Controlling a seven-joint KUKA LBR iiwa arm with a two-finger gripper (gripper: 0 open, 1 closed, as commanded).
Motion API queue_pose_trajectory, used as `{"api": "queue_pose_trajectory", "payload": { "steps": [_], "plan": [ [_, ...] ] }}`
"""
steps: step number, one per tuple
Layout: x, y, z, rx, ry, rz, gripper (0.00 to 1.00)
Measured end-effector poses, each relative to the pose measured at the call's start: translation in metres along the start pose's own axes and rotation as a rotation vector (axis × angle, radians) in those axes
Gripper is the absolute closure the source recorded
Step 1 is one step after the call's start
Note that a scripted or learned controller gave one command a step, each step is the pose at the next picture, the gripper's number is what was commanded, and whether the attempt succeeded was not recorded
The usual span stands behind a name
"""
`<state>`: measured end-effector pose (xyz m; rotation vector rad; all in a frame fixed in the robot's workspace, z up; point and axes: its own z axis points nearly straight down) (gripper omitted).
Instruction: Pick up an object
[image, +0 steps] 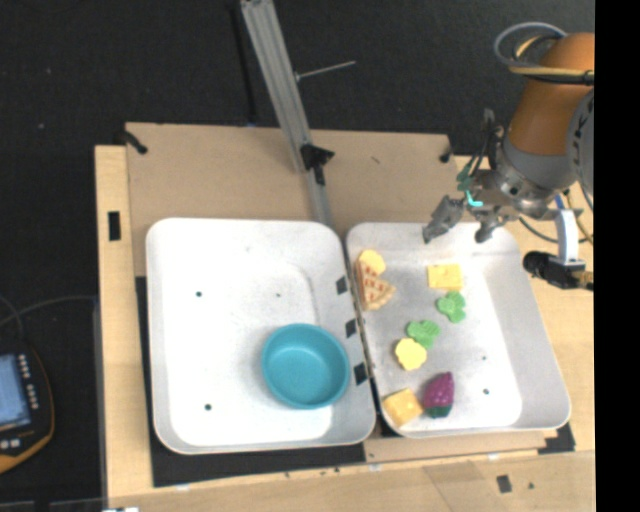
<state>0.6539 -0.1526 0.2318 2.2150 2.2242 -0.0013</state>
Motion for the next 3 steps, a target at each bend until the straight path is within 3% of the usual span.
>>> {"api": "queue_pose_trajectory", "payload": {
  "steps": [2,3],
  "plan": [
    [0.003,-0.004,0.109,0.006,0.0,0.004,0.0],
    [0.001,-0.002,0.128,-0.003,-0.001,0.004,0.0]
  ]
}}
